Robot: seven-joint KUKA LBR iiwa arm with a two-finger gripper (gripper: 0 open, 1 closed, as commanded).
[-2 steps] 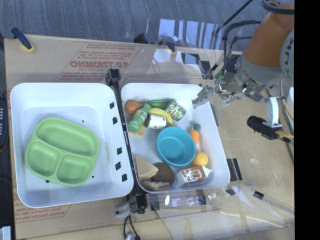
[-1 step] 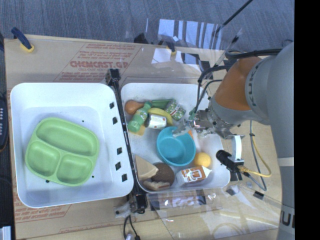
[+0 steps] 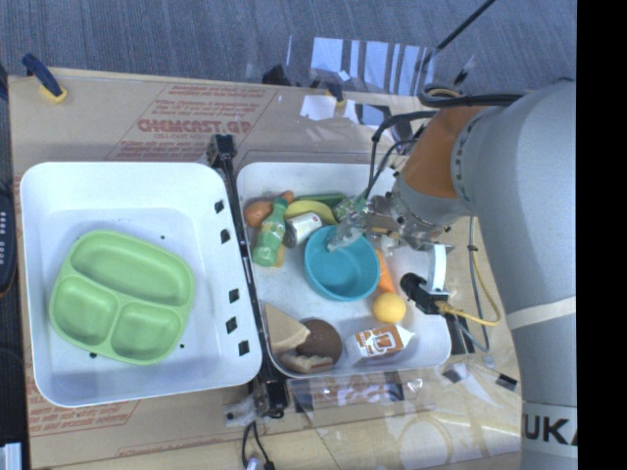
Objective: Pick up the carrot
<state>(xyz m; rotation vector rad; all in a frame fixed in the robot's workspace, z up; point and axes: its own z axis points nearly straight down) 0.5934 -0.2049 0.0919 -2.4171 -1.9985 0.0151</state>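
The carrot [image 3: 386,278] shows as a thin orange sliver in the right bin [image 3: 294,177], wedged between the blue bowl [image 3: 341,267] and a yellow lemon [image 3: 390,307]. Most of it is hidden by the bowl's rim and the arm's wrist. My gripper [image 3: 351,229] hangs over the bowl's upper right rim, a little up and left of the carrot. Nothing visible is held in it.
The right bin is crowded: a banana [image 3: 312,209], a green bottle [image 3: 271,241], a can [image 3: 304,226], an orange-brown ball [image 3: 258,211], a brown round item [image 3: 318,339] and a small carton [image 3: 380,342]. A green divided plate [image 3: 122,295] lies in the left bin [image 3: 59,189].
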